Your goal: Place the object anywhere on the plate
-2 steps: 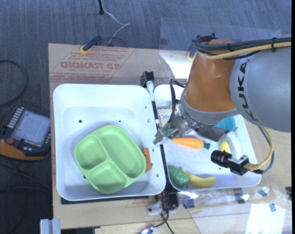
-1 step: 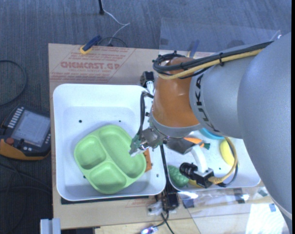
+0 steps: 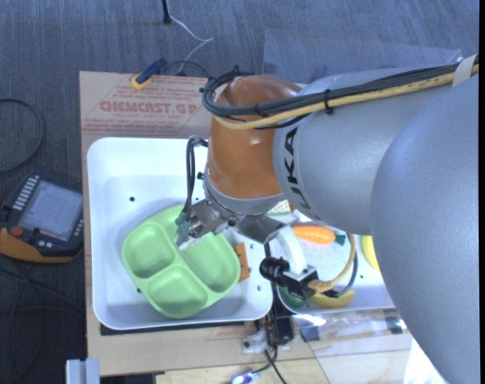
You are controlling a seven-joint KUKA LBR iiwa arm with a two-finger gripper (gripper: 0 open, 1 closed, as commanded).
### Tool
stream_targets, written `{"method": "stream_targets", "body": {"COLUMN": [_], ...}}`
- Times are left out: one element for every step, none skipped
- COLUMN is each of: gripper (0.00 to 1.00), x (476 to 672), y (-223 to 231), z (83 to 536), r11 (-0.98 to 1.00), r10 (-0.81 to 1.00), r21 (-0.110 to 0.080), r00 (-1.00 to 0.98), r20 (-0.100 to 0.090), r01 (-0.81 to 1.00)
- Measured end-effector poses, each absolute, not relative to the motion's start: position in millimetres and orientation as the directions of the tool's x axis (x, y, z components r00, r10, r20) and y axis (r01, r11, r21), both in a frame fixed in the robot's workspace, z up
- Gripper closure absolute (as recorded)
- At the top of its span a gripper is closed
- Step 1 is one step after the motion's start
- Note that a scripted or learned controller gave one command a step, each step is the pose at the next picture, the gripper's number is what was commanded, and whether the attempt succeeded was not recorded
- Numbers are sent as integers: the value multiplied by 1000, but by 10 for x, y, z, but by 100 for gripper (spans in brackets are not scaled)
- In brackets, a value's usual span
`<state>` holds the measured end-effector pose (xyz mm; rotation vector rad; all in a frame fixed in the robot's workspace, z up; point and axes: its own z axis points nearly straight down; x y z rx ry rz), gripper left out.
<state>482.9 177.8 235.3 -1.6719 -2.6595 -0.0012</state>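
A green three-compartment plate (image 3: 178,269) is lying in the left white bin (image 3: 114,190). The gripper (image 3: 188,224) is hanging over the plate's upper rim; whether it is spread or pinching anything cannot be told. To the right of the plate, an orange carrot-like object (image 3: 314,234) and a yellow item (image 3: 332,297) are sitting in the neighbouring bin. Left of the plate, a teach pendant (image 3: 41,218) is resting on grey carpet (image 3: 66,30)
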Motion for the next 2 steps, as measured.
{"method": "stream_targets", "body": {"gripper": [100,0], "x": [4853,4848], "y": [1384,1391], "z": [2653,2641], "r11": [741,742], "r10": [671,671], "r21": [1,-1], "r00": [-741,-742], "r20": [-4,-3], "r01": [671,671]}}
